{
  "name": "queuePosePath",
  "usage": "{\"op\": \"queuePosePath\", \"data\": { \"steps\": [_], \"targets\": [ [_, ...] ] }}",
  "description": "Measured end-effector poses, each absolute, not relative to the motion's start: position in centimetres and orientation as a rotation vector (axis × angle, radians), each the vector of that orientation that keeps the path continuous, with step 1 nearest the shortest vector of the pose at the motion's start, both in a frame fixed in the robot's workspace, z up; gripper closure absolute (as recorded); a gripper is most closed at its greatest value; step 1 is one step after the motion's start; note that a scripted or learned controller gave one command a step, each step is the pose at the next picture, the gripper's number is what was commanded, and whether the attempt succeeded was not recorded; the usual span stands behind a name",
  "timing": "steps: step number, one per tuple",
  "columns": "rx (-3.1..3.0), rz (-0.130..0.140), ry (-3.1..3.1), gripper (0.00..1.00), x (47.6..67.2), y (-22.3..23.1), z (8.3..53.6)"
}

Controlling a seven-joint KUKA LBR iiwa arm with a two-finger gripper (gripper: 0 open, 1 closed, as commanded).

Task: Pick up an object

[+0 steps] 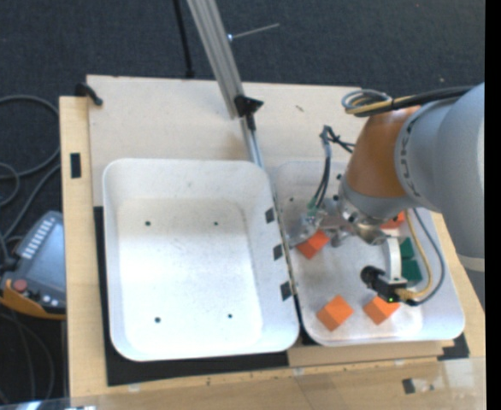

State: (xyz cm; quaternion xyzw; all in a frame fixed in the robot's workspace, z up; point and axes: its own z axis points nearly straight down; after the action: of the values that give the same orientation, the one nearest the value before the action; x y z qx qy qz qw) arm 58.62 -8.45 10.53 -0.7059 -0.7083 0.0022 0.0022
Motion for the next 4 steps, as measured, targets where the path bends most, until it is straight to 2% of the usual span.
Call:
{"op": "queuePosePath", "data": {
  "steps": [1, 2, 3, 4],
  "targets": [
    [-2.22, -0.011, -2.232, 0.0, 57.7, -5.1, 20.2],
    [-2.223, 0.011, -2.213, 0.0, 54.7, -10.3, 10.2],
    [-2.22, -0.004, -2.228, 0.0, 61.7, -10.8, 9.8],
    [-2.22, -0.003, -2.229, 1.0, 61.5, -10.9, 10.9]
  ]
}}
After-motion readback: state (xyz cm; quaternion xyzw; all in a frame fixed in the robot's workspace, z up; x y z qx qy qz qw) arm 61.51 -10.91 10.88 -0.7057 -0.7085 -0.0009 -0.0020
